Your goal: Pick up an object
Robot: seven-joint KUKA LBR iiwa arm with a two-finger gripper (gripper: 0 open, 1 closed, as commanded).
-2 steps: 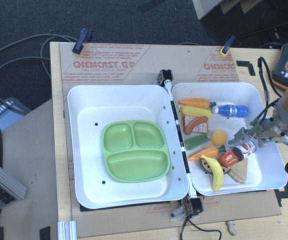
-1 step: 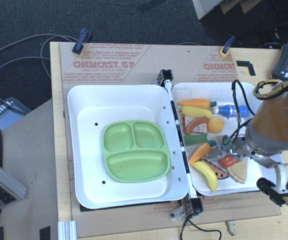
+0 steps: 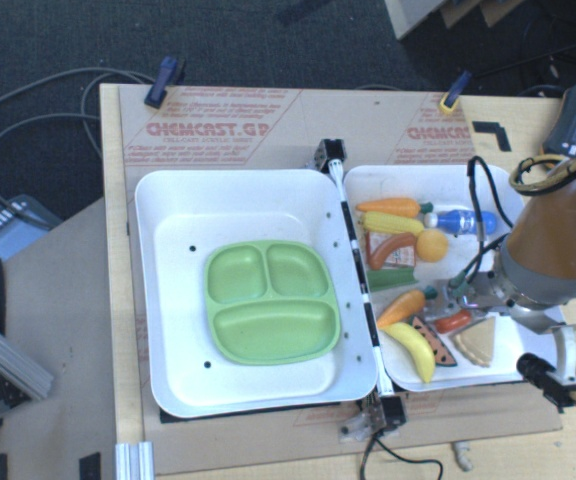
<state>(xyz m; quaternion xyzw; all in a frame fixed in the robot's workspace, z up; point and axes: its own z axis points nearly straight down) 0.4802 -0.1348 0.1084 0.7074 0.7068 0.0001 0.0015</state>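
Two shallow white bins are carried side by side on the counter [image 3: 268,118], whose surface is covered with printed brown board. The left bin [image 3: 168,208] holds a green divided plate [image 3: 271,300], laid flat near its middle with two small compartments toward the far edge and one long compartment toward the near edge.

The right bin [image 3: 408,180] is crowded with toy food. Along its far edge a carrot [image 3: 388,208] is laid, with a blue and white bottle [image 3: 465,222] beside it toward the right edge. Just nearer, a yellow corn cob [image 3: 396,224] and an orange [image 3: 431,245] are seen, and a red sausage [image 3: 392,251] lies against the bin's left wall. A green piece [image 3: 390,277] is placed below that. Toward the near edge a second carrot [image 3: 401,308], a banana [image 3: 412,348], a watermelon slice [image 3: 436,343] and a slice of bread [image 3: 476,342] are grouped close together.

The arm [image 3: 553,253] is reached in over the right edge of the right bin. The gripper [image 3: 465,303] is lowered among the near group of items, just above a red piece [image 3: 453,320] beside the bread. Whether the fingers are open or closed cannot be told, as they are hidden by the wrist and clutter. No item is seen to be held.
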